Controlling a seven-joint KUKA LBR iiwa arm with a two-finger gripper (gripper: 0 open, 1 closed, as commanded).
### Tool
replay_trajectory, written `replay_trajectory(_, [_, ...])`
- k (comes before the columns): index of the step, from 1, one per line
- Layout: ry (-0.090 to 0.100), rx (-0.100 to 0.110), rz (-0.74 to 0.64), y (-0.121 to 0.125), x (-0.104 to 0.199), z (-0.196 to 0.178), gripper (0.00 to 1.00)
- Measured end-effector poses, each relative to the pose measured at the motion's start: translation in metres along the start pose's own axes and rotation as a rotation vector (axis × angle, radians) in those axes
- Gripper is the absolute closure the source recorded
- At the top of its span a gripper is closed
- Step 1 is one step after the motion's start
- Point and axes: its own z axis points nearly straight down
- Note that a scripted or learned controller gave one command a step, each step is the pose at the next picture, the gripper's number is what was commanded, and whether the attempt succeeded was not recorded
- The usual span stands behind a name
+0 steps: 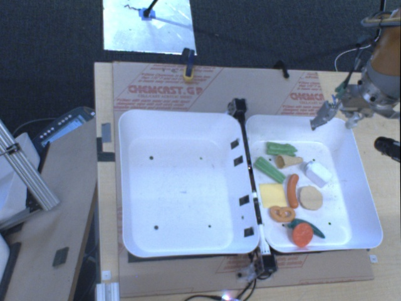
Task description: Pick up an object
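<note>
the grey two-finger gripper [335, 114] hangs open and empty over the right white bin's [351, 149] far rim, the green bean-shaped toy [281, 148] lying crosswise below-left of it.

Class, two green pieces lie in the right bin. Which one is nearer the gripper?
The upper green piece, by the bin's far side, lies nearer the gripper than the slanted one below it.

A dark carpeted floor [56, 55] surrounds the wooden bench [388, 180], with a shiny metal sheet [147, 17] lying beyond it.
</note>
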Motion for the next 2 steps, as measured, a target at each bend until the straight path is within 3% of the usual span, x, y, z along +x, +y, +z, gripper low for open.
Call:
replay_trajectory(1, [0.003, 0.007, -0.005, 0.002, 0.038, 0.109, 0.00])
replay_trajectory(2, [0.000, -0.003, -0.001, -0.052, 0.045, 0.150, 0.00])
